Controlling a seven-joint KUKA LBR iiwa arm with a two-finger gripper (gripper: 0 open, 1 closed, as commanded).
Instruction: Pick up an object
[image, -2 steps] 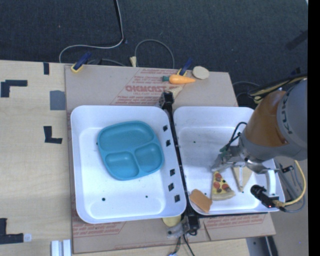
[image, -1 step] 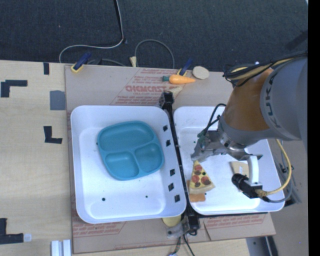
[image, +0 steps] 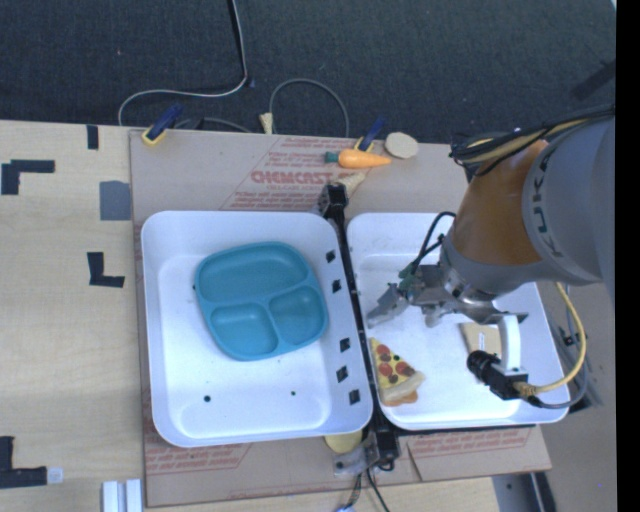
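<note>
A toy pizza slice (image: 393, 371) lies in the right bin (image: 392, 234) near its front left corner. A blue divided plate (image: 262, 299) rests in the left bin (image: 175, 400). My gripper (image: 392, 303) hangs over the left part of the right bin, above and just behind the pizza slice. Its fingers (image: 382, 310) are spread apart with nothing between them. A tan flat piece (image: 481, 336) peeks out from under the wrist at the right.
A toy carrot (image: 361, 158) and a beige round piece (image: 402, 145) lie on the cardboard behind the bins. Black clips run along the divider (image: 341, 300) between the bins. A yellow cable (image: 560, 385) loops at the right bin's front right.
</note>
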